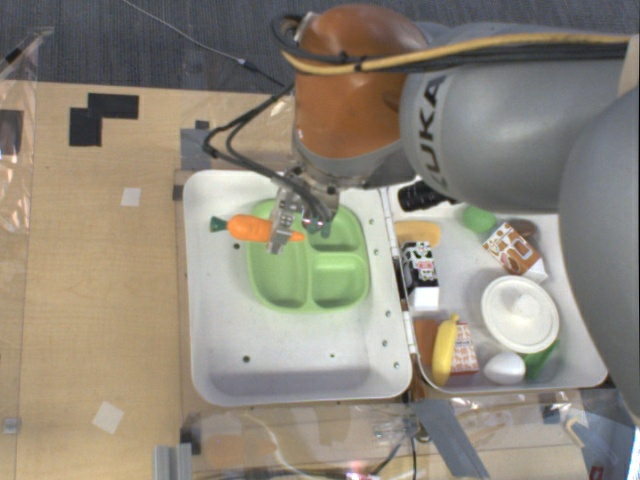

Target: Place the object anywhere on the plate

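A green divided plate (310, 273) lies in the left white bin (290, 373). A toy carrot (248, 229), orange with a dark green top, rests across the plate's upper left rim, its leafy end pointing left off the plate. My gripper (300, 226) hangs over the plate's upper left compartment, below the orange wrist band. Its two fingers stand apart, so it is open. The left finger (282, 226) crosses over the carrot's pointed end, and the right finger (319, 220) is over bare plate. I cannot see the carrot clamped between them.
The right bin (580, 368) holds several items: a milk carton (422, 270), a white cup (519, 312), a yellow banana (444, 345), a brown snack pack (512, 248) and a green piece (478, 218). The arm's grey body covers the upper right.
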You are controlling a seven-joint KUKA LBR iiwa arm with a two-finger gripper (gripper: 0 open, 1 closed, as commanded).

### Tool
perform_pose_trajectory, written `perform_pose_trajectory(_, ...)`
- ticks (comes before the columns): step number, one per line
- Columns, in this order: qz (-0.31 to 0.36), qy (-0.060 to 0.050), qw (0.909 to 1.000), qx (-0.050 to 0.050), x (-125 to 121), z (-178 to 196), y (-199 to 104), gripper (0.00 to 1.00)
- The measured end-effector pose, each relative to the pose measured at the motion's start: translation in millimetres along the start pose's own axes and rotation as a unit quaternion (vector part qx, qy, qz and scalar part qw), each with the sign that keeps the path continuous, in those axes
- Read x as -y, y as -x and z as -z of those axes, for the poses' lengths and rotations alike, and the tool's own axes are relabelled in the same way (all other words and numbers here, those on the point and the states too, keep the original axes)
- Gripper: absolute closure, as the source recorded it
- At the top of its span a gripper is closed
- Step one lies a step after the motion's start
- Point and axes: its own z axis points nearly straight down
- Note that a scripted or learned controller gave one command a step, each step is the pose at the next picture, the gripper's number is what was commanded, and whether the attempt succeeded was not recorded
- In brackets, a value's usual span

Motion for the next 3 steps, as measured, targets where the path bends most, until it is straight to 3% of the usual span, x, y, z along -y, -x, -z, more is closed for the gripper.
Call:
perform_pose_trajectory(1, -0.002, 0.001, 1.0, 0.004, 2, 4, 3, 0.0)
perform_pose_trajectory(2, 0.198, 0.001, 0.9802, 0.004, -41, -27, 36, 0.0)
perform_pose_trajectory(3, 0.16, 0.003, 0.987, 0.008, -41, 24, 30, 0.0)
